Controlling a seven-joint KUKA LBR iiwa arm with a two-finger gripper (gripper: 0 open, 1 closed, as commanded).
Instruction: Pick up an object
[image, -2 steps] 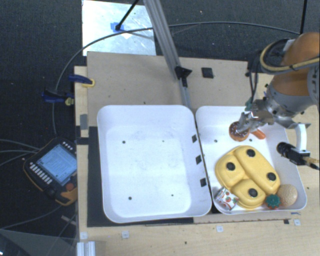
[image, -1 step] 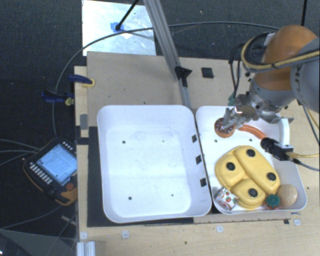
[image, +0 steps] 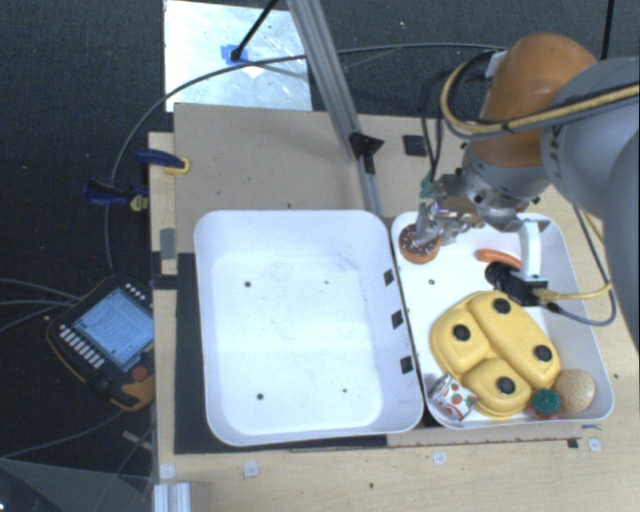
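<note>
My gripper (image: 427, 226) hangs over the far left corner of the right bin (image: 448, 290), directly above a small round brown object (image: 416, 247) that lies against the bin's wall. The gripper's tip seems to reach down to the brown object. A big yellow lumpy toy (image: 495, 350) with dark spots fills the bin's near half. An orange stick-like piece (image: 497, 257) lies to the gripper's right.
In the right bin's near edge lie a small white and red item (image: 452, 397), a teal piece (image: 545, 403) and a tan ball (image: 574, 390). The left bin (image: 290, 320) stands beside it. A metal pole (image: 340, 100) slants over the bench's far side.
</note>
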